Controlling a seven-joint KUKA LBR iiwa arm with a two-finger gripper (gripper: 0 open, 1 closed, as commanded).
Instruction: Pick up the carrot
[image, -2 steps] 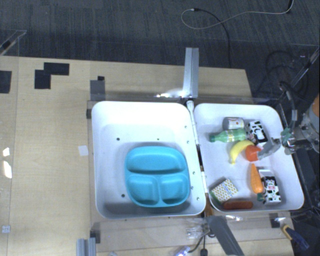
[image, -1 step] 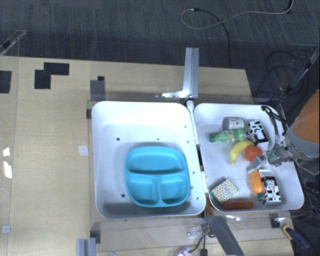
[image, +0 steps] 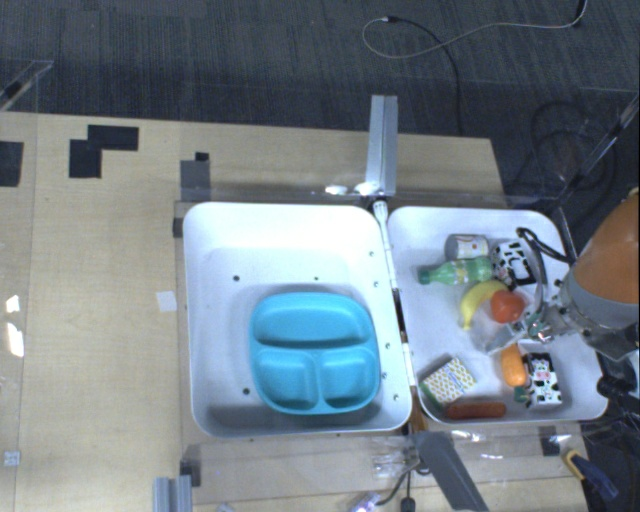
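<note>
- The carrot (image: 513, 366) lay in the right bin (image: 437, 232), near that bin's front edge and toward its right side, with its green top pointing to the front.
- The tool (image: 541, 335) stood just beside the carrot, on its right and slightly to the rear, low over the bin floor; whether it was open or closed could not be told, and nothing was seen held in it.
- A checkered black-and-white item (image: 541, 384) lay just right of the carrot, near the bin's front right corner.
- A red tomato (image: 506, 306) and a banana (image: 477, 301) lay to the rear of the carrot, with a green bottle (image: 455, 271) and a can (image: 466, 246) farther back.
- A sausage (image: 475, 409) and a patterned box (image: 449, 380) lay along the front edge, left of the carrot.
- The left bin (image: 222, 240) held a blue divided tray (image: 314, 350).
</note>
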